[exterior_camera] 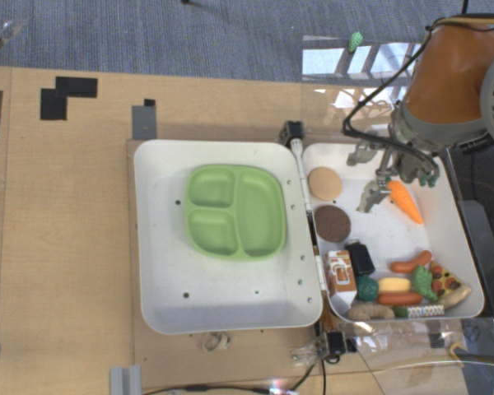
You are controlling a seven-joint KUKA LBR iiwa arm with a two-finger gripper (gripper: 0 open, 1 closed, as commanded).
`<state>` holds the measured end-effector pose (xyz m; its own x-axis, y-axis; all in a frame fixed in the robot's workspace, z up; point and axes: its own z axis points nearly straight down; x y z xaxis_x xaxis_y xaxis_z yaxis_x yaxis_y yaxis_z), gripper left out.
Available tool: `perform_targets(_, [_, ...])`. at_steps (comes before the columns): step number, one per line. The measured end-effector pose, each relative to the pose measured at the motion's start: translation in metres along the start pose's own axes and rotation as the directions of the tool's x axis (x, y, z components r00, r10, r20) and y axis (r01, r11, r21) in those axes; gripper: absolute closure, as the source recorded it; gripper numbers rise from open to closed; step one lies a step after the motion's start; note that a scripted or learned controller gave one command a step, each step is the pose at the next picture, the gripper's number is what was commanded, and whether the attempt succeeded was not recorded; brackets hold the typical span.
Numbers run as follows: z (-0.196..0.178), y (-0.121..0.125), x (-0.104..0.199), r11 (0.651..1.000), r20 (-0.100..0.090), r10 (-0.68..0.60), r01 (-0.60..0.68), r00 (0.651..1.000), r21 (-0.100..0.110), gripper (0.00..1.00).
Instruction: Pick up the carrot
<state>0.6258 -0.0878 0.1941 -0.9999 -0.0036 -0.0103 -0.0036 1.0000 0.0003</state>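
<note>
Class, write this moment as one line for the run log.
task: pick up carrot | claw: over right bin, at carrot's upper end | carrot: lying in bin, not lifted | green plate: left bin

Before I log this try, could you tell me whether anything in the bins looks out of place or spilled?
Nothing stands out. The toy food sits inside the right bin, the carrot lies beside the gripper, and the green plate rests flat.
</note>
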Motion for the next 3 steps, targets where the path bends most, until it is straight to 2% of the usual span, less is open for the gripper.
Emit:
perform_targets(1, [0.104, -0.084, -0.001, 0.960, 0.005, -0.281, 0.281, 0.960, 0.003, 0.00])
perform_targets(2, [0.104, -0.084, 0.037, 0.983, 0.005, 0.186, -0.186, 0.983, 0.002, 0.00])
perform_targets(3, [0.105, -0.116, -0.008, 0.814, 0.004, 0.581, -0.581, 0.814, 0.000, 0.00])
